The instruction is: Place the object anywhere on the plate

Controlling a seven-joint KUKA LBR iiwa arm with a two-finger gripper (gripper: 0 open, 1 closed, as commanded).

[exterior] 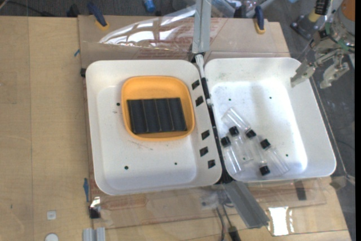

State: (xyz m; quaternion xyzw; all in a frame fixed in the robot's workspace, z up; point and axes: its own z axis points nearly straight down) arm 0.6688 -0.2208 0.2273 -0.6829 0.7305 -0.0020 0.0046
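Currently the gripper (pixel 319 69) hangs at the far right corner of the right bin (pixel 316 121), above its rim, with nothing seen between its fingers; whether those fingers stand apart or closed cannot be told at this size. The objects to be moved, a cluster of clear plastic tubes with black caps (pixel 246 144), lie in the near left part of the right bin, well apart from the gripper. They are transparent and hard to separate by eye from the white floor; only the dark caps mark their ends, and several appear to overlap or touch. The orange plate (pixel 128 87) sits in the left bin (pixel 107 166), toward its far side, and a black ribbed slab (pixel 157 115) covers most of its floor, leaving bare rim all round. Judgement: the step in hand is the approach and pick, not yet begun. To do it well, the arm should come down over a single tube at the edge of the cluster, fingers set across its narrow body and not on a cap, since a smooth round tube is likely to roll or slip. The divider (pixel 203 110) between the bins must be cleared on the carry across.
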